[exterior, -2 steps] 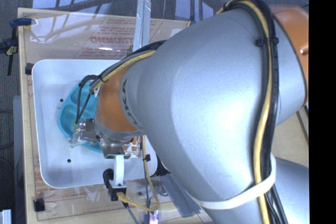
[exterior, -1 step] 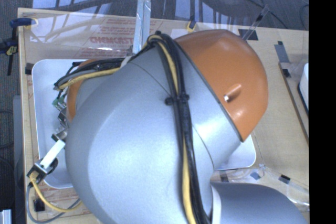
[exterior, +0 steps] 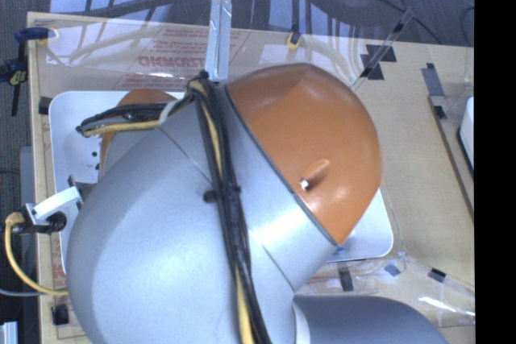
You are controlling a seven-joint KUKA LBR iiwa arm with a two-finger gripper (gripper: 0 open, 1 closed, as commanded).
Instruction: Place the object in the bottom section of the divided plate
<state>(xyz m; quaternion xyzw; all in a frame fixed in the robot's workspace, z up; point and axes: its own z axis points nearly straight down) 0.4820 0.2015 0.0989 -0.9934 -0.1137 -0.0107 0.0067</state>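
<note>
The arm's grey body [exterior: 161,238] and its orange band [exterior: 314,133] fill the middle of the camera view, reaching across from the right over both bins. A curved sliver of an orange plate [exterior: 143,99] peeks out behind the arm in the left bin [exterior: 60,113]. The arm hides the rest of the plate and its sections. A black and yellow cable bundle [exterior: 222,197] runs down the arm's back.
A corner of the right bin [exterior: 375,234] shows under the orange band. A black cable loop [exterior: 121,118] lies over the left bin's far part. A white fitting with a yellow hose [exterior: 40,213] sits at the left edge. Clear plastic panels [exterior: 218,36] stand behind the bins.
</note>
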